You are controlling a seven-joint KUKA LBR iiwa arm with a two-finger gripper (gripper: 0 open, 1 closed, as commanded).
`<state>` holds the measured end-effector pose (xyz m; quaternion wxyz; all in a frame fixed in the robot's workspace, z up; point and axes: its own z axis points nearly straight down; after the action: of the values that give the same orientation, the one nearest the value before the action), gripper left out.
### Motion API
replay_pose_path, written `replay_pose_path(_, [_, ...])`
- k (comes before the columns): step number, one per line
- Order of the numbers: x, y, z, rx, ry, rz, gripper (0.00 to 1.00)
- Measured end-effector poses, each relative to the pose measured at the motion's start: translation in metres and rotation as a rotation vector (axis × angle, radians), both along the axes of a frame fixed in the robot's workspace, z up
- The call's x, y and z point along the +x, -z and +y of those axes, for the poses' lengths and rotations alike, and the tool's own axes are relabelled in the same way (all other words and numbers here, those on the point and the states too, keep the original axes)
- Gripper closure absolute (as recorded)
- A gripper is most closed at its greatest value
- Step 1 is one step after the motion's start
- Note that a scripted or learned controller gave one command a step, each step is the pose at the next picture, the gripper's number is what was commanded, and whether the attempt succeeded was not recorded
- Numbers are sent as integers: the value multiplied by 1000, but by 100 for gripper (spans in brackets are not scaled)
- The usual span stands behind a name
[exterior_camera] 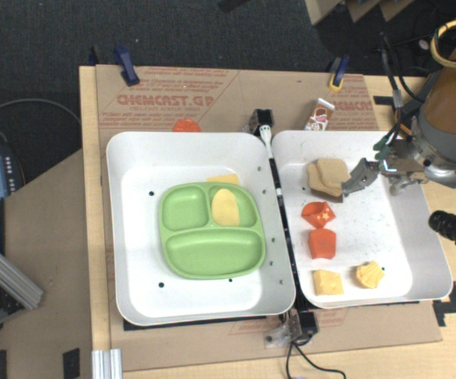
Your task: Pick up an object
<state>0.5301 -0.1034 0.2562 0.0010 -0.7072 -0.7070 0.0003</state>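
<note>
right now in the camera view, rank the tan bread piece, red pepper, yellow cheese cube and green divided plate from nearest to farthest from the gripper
1. tan bread piece, right bin, beside the gripper
2. red pepper, right bin
3. yellow cheese cube, right bin's near edge
4. green divided plate, left bin

A robotics lab: clamped cardboard bench (157, 93), loose cables (315, 362).
</note>
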Motion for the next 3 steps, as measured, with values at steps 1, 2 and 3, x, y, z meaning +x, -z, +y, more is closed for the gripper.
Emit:
replay_pose_path(1, [29, 76, 15, 1, -2, 6, 0])
replay_pose_path(2, [47, 169, 5, 1, 0, 7, 0])
replay_pose_path(3, [-28, 173, 6, 2, 3, 7, 0])
